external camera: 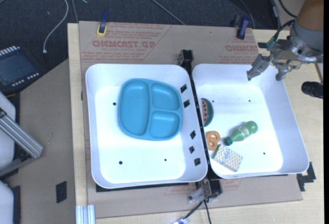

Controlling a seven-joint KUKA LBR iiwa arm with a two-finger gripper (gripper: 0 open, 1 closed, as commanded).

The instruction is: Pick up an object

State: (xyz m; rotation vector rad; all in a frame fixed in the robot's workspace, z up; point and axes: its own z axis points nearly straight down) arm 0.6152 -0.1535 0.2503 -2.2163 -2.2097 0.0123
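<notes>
In the right bin (277, 110) lie a green bottle (240, 133), an orange pretzel-like ring (213, 139), a small checkered packet (228, 158) and a watermelon slice (206, 112) against the bin's left wall. My gripper (268, 70) hangs over the bin's far right corner, well above and behind these objects. It is open, its two fingers spread apart with nothing between them.
A blue divided plate (149, 109) lies in the left bin (103, 130). A black divider (189, 110) with clips runs between the bins. Blue clamps (103, 26) hold the cardboard base at the back. Cables trail over the dark floor behind.
</notes>
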